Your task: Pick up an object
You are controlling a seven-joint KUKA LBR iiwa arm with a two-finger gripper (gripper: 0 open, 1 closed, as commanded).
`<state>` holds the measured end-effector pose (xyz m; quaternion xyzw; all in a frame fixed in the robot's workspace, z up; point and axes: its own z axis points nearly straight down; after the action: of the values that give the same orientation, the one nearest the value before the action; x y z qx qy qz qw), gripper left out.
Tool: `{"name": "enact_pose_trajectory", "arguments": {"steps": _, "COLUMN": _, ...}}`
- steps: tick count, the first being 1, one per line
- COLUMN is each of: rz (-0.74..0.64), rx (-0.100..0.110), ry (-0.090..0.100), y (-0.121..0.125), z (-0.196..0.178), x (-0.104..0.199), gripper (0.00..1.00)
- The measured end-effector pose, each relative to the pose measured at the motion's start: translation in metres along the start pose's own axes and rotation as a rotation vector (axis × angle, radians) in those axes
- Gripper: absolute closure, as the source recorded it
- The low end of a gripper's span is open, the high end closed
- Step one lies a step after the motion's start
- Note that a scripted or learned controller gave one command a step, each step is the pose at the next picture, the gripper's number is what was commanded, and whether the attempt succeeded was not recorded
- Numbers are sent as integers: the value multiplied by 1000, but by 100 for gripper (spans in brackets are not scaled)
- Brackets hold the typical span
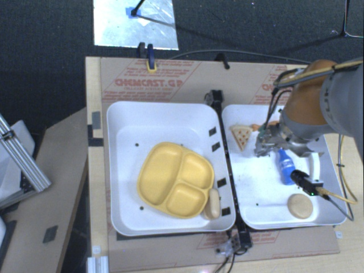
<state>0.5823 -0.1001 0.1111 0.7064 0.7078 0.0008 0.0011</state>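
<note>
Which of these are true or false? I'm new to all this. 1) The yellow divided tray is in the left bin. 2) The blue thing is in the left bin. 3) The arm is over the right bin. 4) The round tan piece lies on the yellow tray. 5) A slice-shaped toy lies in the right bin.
1) True: the yellow tray lies in the left bin.
2) False: the blue object lies in the right bin.
3) True: the arm's gripper hangs over the right bin.
4) False: the round tan piece lies on the right bin's floor, near its front corner.
5) True: the slice-shaped toy lies near the divider.
</note>
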Motion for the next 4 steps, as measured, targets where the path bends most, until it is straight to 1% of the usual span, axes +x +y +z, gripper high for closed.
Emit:
{"name": "enact_pose_trajectory", "arguments": {"steps": 1, "rz": -2, "rx": -1, "ry": 0, "y": -7, "z": -52, "x": 6, "gripper": 100}}
{"name": "enact_pose_trajectory", "arguments": {"steps": 2, "rz": -2, "rx": -5, "ry": -1, "y": -5, "z": -117, "x": 7, "gripper": 100}}
{"name": "enact_pose_trajectory", "arguments": {"steps": 3, "rz": -2, "rx": 0, "ry": 1, "y": -4, "z": -127, "x": 7, "gripper": 100}}
{"name": "enact_pose_trajectory", "arguments": {"steps": 4, "rz": -8, "rx": 0, "ry": 2, "y": -4, "z": -134, "x": 64, "gripper": 100}}
